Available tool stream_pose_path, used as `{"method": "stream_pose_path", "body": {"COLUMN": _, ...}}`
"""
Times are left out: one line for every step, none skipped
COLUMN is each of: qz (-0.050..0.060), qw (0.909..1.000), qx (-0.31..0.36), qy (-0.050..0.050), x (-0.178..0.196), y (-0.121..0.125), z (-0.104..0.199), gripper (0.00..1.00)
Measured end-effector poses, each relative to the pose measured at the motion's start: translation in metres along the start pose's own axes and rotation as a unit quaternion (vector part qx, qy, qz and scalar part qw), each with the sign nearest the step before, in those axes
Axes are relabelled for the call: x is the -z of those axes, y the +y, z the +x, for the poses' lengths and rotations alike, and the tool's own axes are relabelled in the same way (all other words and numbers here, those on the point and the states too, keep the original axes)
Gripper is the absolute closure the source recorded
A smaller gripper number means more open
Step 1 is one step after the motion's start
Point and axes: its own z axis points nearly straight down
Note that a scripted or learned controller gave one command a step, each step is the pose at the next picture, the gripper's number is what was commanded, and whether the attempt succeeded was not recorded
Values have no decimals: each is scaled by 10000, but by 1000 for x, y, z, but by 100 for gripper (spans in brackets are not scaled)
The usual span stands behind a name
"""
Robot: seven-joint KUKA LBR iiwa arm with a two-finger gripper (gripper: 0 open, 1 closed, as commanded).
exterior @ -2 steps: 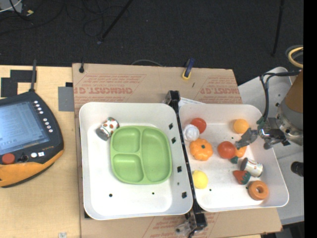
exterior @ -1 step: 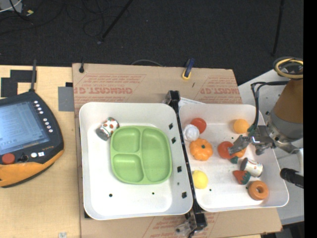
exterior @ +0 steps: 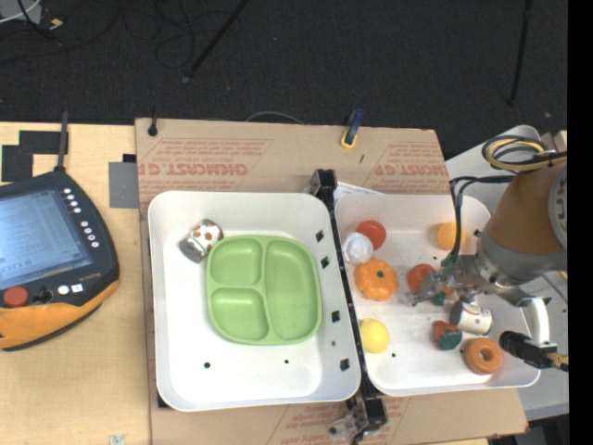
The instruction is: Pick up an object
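The gripper (exterior: 435,290) is low in the right bin (exterior: 408,378), near its right edge. I cannot tell how it is set. A red ball (exterior: 420,275) lies just beside it. A small orange pumpkin (exterior: 376,280) sits near the bin's middle. A green plate (exterior: 262,289) fills the left bin (exterior: 176,360).

Printed markings appear on the cardboard sheet (exterior: 278,156) lying under the two bins. Red lettering occurs at two places along its far edge and again along its near edge, all seen upside down. It is too blurred to read with certainty. The teach pendant (exterior: 51,258) at the left has a lit screen; its content is illegible.
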Motion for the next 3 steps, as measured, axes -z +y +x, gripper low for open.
{"method": "stream_pose_path", "body": {"qz": -24, "qw": 10000, "qx": -17, "qy": -9, "x": -14, "y": 0, "z": 1, "gripper": 0}}
{"method": "stream_pose_path", "body": {"qz": -24, "qw": 10000, "qx": -36, "qy": -3, "x": -4, "y": 1, "z": -1, "gripper": 100}}
{"method": "stream_pose_path", "body": {"qz": -47, "qw": 10000, "qx": -12, "qy": -19, "x": 56, "y": 4, "z": -1, "gripper": 100}}
